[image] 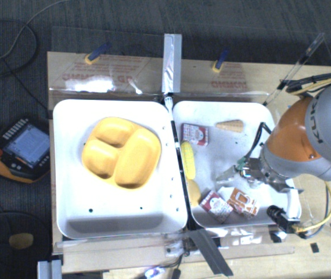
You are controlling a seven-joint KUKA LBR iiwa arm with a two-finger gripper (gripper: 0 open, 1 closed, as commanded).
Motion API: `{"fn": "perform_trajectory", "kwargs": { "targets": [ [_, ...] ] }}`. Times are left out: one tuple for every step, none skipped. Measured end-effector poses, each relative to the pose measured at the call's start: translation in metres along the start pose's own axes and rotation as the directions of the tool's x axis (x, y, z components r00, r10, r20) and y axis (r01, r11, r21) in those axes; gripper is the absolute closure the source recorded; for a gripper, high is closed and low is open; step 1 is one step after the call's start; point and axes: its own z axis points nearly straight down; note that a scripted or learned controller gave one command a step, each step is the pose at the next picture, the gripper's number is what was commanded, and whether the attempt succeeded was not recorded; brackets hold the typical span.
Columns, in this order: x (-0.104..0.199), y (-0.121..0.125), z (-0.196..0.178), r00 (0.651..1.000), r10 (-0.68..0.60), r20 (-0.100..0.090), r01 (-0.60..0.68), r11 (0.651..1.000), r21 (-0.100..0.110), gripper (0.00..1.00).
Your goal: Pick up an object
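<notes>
Orange packet [242, 202] | right bin [252, 110], just below tool [235, 170] | tool's grip state: cannot tell

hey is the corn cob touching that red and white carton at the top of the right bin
Apart. The camera view shows a strip of white bin floor between the corn cob, lying along the right bin's left wall, and the red and white carton above it.
</notes>
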Motion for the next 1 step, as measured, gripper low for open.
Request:
{"fn": "perform_trajectory", "kwargs": {
  "targets": [
    [0.0388, -0.0114, -0.0005, 1.000, 0.009, 0.007, -0.009, 1.000, -0.003, 0.00]
  ]
}}
